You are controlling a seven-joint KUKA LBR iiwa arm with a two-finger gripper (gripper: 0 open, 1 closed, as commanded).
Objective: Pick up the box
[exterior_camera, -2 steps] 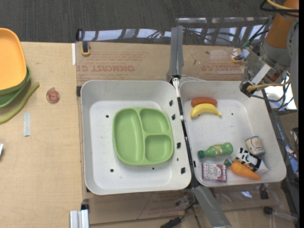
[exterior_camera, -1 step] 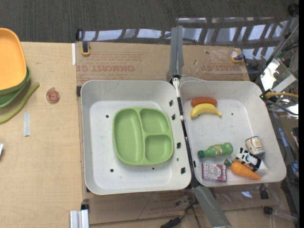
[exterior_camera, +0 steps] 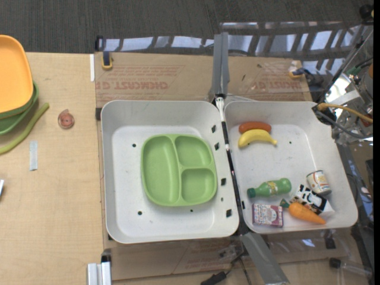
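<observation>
Pink box (exterior_camera: pixel 268 215) lies flat at right bin's (exterior_camera: pixel 347 177) front edge; pincer's grip state cannot be told

1. 2 white bins are sitting side by side on the bench; the left bin (exterior_camera: pixel 113 177) is holding a green divided plate (exterior_camera: pixel 178 170).
2. The right bin (exterior_camera: pixel 341 177) is holding a red sausage (exterior_camera: pixel 255 126) touching a banana (exterior_camera: pixel 256 138) near its far side.
3. A green bottle (exterior_camera: pixel 270 188) is lying on its side in the middle.
4. A pink box (exterior_camera: pixel 268 215) is lying flat at the near edge, just beside a carrot (exterior_camera: pixel 305 213).
5. A small can (exterior_camera: pixel 319 182) is standing beside a black-and-white carton (exterior_camera: pixel 311 197).
</observation>
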